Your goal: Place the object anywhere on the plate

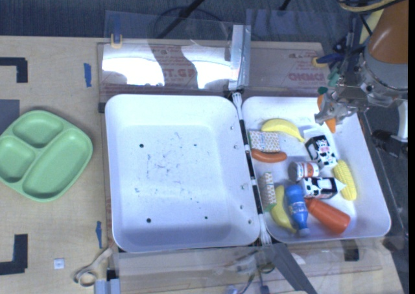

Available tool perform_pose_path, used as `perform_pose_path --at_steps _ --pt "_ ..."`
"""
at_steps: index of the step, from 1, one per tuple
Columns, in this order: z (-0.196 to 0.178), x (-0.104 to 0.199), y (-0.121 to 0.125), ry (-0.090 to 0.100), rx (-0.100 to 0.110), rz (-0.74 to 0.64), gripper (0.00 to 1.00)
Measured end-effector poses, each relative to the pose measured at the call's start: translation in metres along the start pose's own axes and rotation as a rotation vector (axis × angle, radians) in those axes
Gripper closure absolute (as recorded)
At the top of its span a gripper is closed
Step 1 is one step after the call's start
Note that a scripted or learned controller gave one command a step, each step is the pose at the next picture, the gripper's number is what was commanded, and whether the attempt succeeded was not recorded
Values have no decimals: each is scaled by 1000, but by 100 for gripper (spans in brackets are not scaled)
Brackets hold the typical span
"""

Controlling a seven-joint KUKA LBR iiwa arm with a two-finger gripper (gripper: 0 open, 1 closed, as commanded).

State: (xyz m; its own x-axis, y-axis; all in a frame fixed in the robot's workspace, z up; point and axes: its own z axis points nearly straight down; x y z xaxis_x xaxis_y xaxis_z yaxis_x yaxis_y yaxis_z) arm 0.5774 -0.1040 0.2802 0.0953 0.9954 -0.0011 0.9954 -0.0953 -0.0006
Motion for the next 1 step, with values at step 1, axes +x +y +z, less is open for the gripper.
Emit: perform_pose_path --at_steps 1 --pt "-68 28 -1 0 -4 -128 100"
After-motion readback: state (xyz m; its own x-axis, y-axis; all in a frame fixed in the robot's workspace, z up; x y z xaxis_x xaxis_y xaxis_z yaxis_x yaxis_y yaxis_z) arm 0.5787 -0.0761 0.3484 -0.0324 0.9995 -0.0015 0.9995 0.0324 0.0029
